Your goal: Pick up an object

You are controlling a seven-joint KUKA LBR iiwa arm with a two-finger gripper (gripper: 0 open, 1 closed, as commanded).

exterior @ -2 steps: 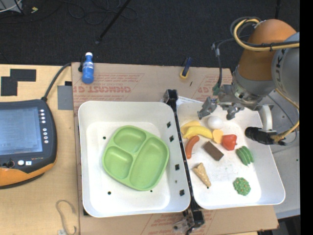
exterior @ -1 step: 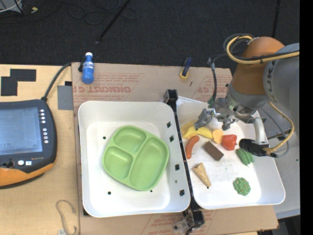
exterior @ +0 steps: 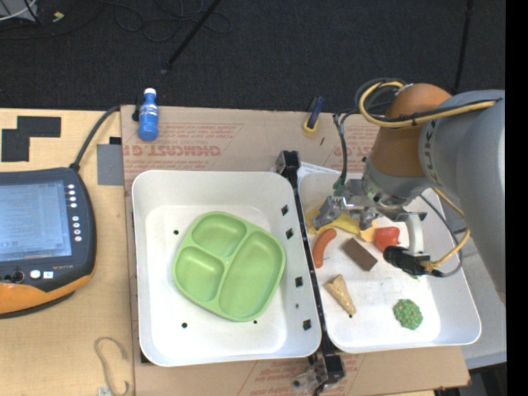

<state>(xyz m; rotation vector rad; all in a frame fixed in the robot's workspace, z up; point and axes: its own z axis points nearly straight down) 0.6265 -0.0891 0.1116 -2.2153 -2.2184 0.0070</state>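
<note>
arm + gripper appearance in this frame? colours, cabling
Grey KUKA arm with a rounded orange band above the wrist. Yellow-and-black cables loop above that band, and a thinner cable trails below. The gripper is grey metal with dark parts.

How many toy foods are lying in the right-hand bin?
5 at least: a sausage, brown block, cone, green broccoli and a red piece. Something yellow lies under the hand, which may hide more.

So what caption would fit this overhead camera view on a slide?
Grey arm's gripper hovers over toy food in the right white bin; a green divided plate sits in the left white bin.
</note>
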